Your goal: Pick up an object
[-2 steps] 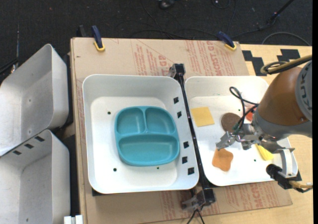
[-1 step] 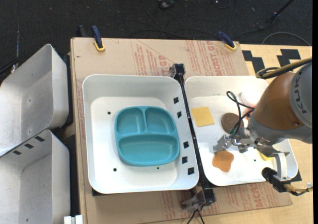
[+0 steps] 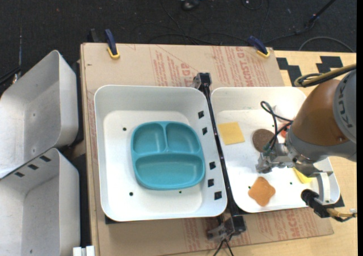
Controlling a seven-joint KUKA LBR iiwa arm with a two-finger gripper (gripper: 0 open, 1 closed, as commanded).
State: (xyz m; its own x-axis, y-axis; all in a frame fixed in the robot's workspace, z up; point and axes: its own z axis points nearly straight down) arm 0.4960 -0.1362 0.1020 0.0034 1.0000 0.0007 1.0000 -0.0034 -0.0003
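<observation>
The arm's orange band (image 3: pixel 319 114) and grey wrist rise highest toward the lens, coming in from the right over the right bin (image 3: pixel 244 97). Below them the gripper (image 3: pixel 266 164) hangs low over the bin floor, its metal end pointing down and to the left. Whether its jaws are released or clenched cannot be told from here, since the wrist body and cables cover them; nothing shows between them.

Just below the gripper lies an orange, roughly square piece (image 3: pixel 261 191) flat on the bin floor, near the front wall and apart from the gripper tip. Just above and left of the gripper sits a brown round object (image 3: pixel 261 138), partly covered by the cables. Farther left, near the dividing wall, a pale yellow square slice (image 3: pixel 231 133) lies flat. A small yellow object (image 3: pixel 301 176) peeks out beside the wrist on the right.

The left bin (image 3: pixel 108 135) holds a teal divided plate (image 3: pixel 168 155) with three compartments, lying flat near its middle. Both bins rest on a cardboard sheet (image 3: pixel 170 62) held by two clamps (image 3: pixel 112 45) at the far edge.
</observation>
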